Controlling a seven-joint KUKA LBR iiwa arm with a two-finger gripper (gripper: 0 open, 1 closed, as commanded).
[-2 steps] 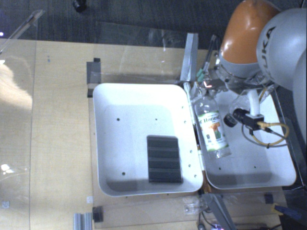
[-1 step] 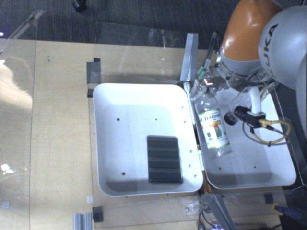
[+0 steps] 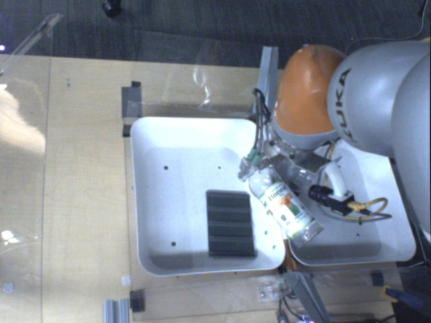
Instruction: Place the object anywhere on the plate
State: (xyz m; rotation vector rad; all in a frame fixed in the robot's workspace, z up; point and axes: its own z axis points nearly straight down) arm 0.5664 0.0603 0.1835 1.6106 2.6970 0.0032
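You would have seen the tool (image 3: pixel 259 170) right of the frame's centre, over the seam between the two white bins, gripping a clear plastic bottle (image 3: pixel 284 209) with a white, green and orange label by its upper end. The bottle hung slantwise, its far end pointing to the lower right across the rim of the right bin (image 3: pixel 377 251). A black ribbed plate (image 3: pixel 229 223) lay flat in the lower middle of the left bin (image 3: pixel 151 200), just left of the bottle and apart from it.
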